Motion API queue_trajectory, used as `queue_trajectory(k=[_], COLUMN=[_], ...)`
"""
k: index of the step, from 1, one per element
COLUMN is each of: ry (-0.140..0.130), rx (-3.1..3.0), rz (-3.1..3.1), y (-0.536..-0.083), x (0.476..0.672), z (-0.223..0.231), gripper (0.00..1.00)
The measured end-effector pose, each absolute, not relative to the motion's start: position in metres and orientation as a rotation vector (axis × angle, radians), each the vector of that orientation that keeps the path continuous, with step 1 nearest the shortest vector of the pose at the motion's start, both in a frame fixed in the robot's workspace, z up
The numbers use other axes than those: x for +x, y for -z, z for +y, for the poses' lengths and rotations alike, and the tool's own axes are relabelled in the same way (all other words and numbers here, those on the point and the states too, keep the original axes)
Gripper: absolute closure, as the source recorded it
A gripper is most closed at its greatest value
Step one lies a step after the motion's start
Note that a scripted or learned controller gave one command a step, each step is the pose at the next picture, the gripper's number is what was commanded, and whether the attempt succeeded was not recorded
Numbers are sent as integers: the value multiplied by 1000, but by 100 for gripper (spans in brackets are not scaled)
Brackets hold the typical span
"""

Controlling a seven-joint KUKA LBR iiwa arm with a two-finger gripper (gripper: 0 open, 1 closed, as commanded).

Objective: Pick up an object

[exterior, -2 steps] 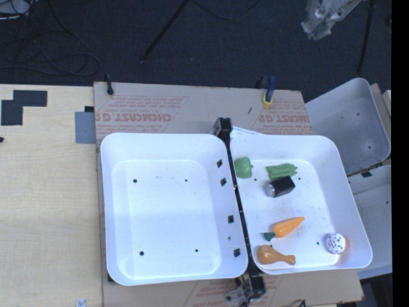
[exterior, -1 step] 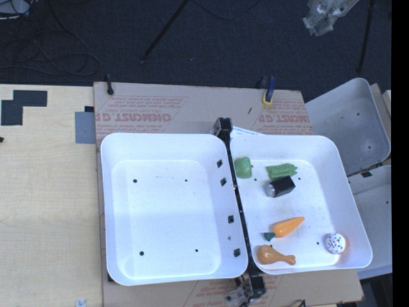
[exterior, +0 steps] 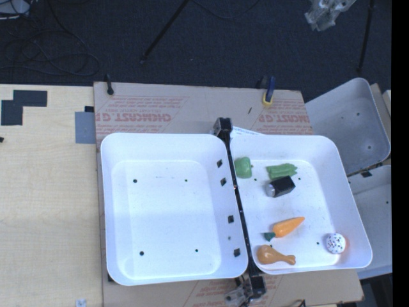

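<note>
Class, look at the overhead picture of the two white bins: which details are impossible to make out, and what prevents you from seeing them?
- Pale grey tool, camera view: blurred at the top edge, so its finger state is unreadable.
- Small black cylinder: too small to identify.
- White dotted ball: pattern too fine to read.
- Dark clamp below the bins: cut off by the bottom edge.

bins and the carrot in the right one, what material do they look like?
Bins: likely moulded plastic, smooth white with a slight sheen; rounded corners and raised rims suggest it.
Carrot: probably a plastic or rubber toy; uniform orange, smooth, with a small green tip. Too small to tell hard from soft.
</note>
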State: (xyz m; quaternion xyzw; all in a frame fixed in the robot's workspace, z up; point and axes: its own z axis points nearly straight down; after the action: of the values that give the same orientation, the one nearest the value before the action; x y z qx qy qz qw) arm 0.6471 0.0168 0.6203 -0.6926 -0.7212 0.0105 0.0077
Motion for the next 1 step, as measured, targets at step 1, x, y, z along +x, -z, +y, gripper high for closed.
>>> queue_trajectory(k=[1], ry=[-21], rx=[-2166], rz=[-2266], y=[-630], x=[649], z=[18], gripper=[100])
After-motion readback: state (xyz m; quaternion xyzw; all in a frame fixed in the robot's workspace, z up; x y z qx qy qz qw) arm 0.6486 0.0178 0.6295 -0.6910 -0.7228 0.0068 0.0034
